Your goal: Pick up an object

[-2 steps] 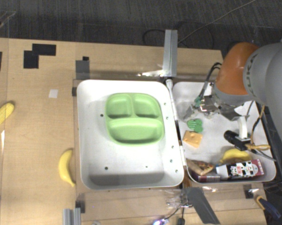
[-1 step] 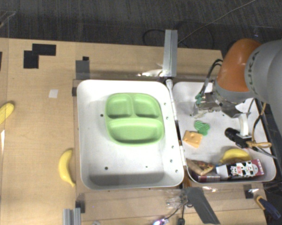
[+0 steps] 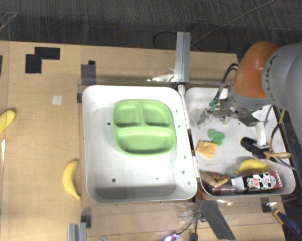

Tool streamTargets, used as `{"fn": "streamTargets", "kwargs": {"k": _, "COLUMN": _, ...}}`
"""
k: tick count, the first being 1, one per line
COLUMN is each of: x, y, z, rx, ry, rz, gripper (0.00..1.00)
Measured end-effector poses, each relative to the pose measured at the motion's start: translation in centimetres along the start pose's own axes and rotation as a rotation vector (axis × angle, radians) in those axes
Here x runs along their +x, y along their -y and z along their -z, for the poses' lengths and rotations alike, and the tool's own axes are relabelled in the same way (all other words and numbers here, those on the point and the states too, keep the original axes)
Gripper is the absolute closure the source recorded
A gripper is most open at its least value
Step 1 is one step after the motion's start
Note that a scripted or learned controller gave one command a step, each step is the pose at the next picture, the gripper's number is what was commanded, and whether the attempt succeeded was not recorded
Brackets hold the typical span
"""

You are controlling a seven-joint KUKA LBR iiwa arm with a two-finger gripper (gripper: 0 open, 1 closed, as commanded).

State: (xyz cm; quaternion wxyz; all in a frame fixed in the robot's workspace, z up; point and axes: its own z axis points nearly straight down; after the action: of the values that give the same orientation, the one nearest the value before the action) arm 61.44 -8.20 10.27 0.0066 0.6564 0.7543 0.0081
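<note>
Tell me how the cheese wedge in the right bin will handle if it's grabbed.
The cheese wedge looks small and blocky, so it is probably light and stiff, likely a plastic toy. It lies flat on the bin floor, so rolling seems unlikely. Its smooth slanted sides might let it slip or squirt sideways under a pinch.

You could not tell how the gripper (image 3: 217, 109) stood, since the wrist covered most of it and the rest blurred against the right bin (image 3: 201, 97). The arm (image 3: 286, 74) was cut off by the right edge and hid that bin's far right corner. The corn cob (image 3: 1, 124) ran off the left edge, and the print on the flat packet (image 3: 256, 181) was too small to read.
</note>
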Motion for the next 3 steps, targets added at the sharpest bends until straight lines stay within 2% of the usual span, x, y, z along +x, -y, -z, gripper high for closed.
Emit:
{"fn": "streamTargets", "kwargs": {"k": 1, "x": -3.8, "y": 6.3, "z": -1.1, "rx": 0.006, "ry": 0.005, "rz": 0.133, "gripper": 0.00}}
{"fn": "streamTargets", "kwargs": {"k": 2, "x": -1.5, "y": 1.2, "z": -1.2, "rx": 0.005, "ry": 0.002, "rz": 0.167, "gripper": 0.00}}
{"fn": "streamTargets", "kwargs": {"k": 3, "x": -1.3, "y": 0.9, "z": 0.1, "rx": -0.001, "ry": 0.000, "rz": 0.169, "gripper": 1.00}}
